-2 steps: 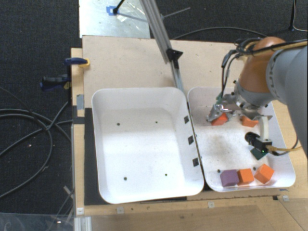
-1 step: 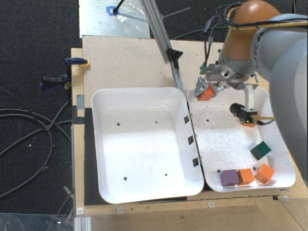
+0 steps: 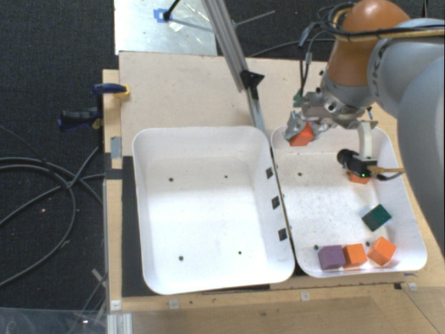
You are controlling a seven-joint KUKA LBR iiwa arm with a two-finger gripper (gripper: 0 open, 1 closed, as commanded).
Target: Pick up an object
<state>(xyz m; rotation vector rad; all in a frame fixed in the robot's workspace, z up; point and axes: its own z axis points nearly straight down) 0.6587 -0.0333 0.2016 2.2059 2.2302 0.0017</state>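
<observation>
End effector (image 3: pixel 302 132) is hanging over rear-left corner of right bin (image 3: pixel 407 218), fingers closing on an orange-red block (image 3: pixel 302 137), held above bin floor. Near front wall, a purple cube (image 3: pixel 331 257) and two orange cubes (image 3: pixel 355 255) are sitting in a row; green block (image 3: pixel 376 216) is lying just behind. Left bin (image 3: pixel 149 186) is sitting alongside on worktop (image 3: pixel 181 89).

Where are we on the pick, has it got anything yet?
Done: the gripper is at the far left corner of the right bin, with an orange-red block between its fingers. In hand: that block looks gripped, but I cannot tell whether it is off the floor. Left: raising it clear. A green block, a purple block and two orange blocks lie at the near edge.
</observation>
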